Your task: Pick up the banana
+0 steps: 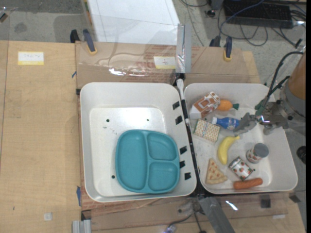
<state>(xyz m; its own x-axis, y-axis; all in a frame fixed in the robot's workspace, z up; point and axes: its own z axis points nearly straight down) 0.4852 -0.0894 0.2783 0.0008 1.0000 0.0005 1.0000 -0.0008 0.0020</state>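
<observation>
Showing gripper [246, 124] at mid-right of frame, above right bin [290, 171]; finger state can't be told. Banana [224, 148] lies just below-left, w/ blue bottle [226, 123] adjacent.

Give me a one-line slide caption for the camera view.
Tool poised in the right bin just above the banana; teal divided tray in the left bin.

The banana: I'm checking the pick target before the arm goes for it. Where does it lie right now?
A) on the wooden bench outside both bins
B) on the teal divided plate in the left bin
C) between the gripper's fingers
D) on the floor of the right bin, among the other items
D: the banana lies on the floor of the right bin, just below the gripper, between the cracker and the can.
</observation>
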